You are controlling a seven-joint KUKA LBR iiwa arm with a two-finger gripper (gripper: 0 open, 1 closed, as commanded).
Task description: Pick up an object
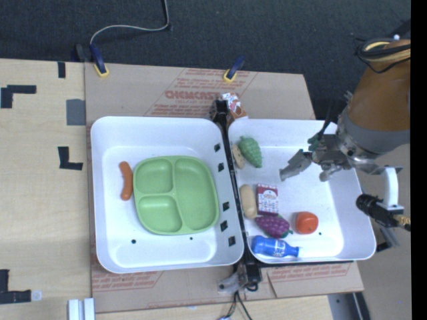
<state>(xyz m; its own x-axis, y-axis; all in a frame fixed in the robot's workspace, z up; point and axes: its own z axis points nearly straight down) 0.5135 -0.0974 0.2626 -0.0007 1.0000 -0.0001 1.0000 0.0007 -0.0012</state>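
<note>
White plastic forms both shallow bins on the bench; we observe the right bin [333, 242] holding every loose candidate for the pick, while the left bin [110, 245] carries a green sectioned tray [177, 195] with an orange sausage-shaped toy [125, 180] beside it. We locate the two-finger gripper [308, 164] above the upper right part of the right bin, its fingers spread apart with nothing between them. We see the objects clustered along the bin's left and lower side: a green knobbly vegetable toy [251, 151] up near the divider, a small red and white carton [267, 199] with a tan oblong bread-like piece [248, 201] touching its left side, a purple grape cluster [273, 226], a red round tomato toy [306, 223] and a blue plastic bottle [274, 248] lying on its side. We judge the carton nearest, lying down and leftward of the gripper, its long axis running roughly up and down the view.
</note>
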